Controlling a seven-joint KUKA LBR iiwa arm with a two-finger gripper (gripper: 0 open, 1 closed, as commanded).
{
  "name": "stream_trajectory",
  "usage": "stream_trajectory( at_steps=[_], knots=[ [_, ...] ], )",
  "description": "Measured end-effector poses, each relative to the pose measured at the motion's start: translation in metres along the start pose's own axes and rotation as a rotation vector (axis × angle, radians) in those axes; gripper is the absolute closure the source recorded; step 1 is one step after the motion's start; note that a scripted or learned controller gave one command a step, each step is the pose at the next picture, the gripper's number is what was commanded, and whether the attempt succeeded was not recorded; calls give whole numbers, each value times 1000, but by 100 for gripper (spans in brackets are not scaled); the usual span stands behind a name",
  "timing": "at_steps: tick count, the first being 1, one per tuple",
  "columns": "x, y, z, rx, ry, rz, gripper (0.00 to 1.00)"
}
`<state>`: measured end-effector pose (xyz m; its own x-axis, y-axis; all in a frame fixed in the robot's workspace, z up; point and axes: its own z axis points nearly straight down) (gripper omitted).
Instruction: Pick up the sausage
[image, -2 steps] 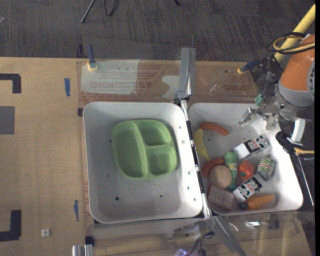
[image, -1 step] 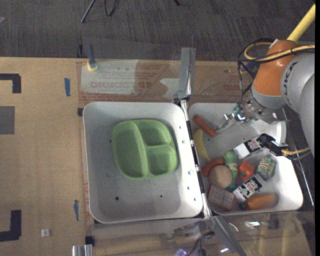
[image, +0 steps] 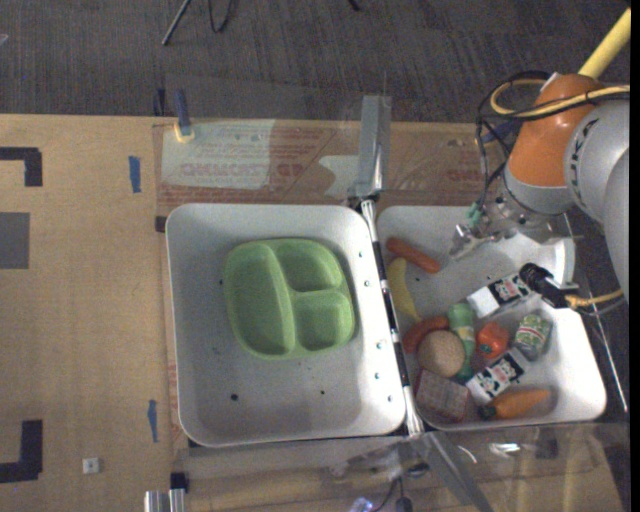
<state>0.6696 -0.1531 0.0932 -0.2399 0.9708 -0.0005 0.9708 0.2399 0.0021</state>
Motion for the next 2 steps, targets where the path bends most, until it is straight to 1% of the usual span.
stream_trajectory(
  at_steps=[2],
  knots=[
    [0, 2, -15, 1, -2, -5, 100]
  ],
)
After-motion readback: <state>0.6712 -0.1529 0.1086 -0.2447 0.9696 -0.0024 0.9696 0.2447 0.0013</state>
